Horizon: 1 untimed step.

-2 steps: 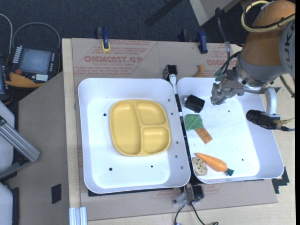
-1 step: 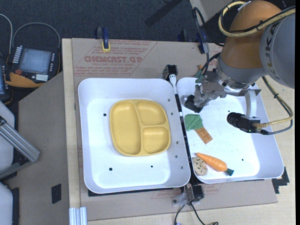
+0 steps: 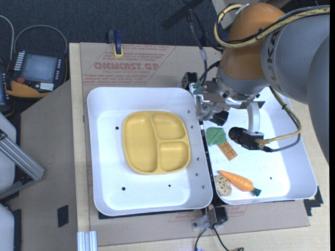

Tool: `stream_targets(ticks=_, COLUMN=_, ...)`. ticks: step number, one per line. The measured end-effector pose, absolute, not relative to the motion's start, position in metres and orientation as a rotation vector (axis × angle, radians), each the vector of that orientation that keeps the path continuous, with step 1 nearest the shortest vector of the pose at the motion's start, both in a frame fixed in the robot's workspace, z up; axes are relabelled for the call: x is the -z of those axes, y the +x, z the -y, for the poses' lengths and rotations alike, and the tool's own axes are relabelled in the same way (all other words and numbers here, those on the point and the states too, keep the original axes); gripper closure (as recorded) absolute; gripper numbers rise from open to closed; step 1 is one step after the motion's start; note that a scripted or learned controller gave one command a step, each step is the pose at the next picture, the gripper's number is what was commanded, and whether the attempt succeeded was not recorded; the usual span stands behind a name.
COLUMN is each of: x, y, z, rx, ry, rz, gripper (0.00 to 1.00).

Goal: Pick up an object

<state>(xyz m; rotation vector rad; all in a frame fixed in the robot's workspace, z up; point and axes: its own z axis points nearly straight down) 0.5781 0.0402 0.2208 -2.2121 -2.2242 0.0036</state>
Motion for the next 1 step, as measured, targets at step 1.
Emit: stream_targets(ticks=1, x=-0.2114, y=0.5761, z=-0.0925, rx=-0.004, ry=-2.214, rz=2.223, gripper=1.00)
